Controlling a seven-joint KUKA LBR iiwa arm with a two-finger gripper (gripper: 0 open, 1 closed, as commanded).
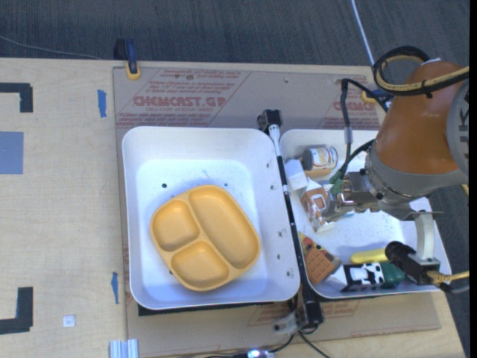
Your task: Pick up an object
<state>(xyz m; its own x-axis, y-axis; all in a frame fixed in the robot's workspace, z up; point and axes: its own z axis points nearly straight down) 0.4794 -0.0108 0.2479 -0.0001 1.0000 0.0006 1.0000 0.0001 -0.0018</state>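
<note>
My gripper (337,200) hangs low in the right bin (436,248), near its left side. Just to its left, touching or nearly touching it, lies a clear packet with brown and white print (315,204). A small round jar with a tan label (323,157) lies at the bin's far end, with a white and blue piece (294,173) beside it. At the near end are a brown waffle-like piece (319,264), a yellow stick (367,257) and a black-and-white patterned thing with a green end (367,275). The arm's bulk hides the bin's right part.
The left bin (141,200) holds a yellow divided plate (205,236) lying flat toward its near side. A black clamp (269,118) sits at the far end of the wall between the bins. Blue tape marks dot the wooden bench to the left.
</note>
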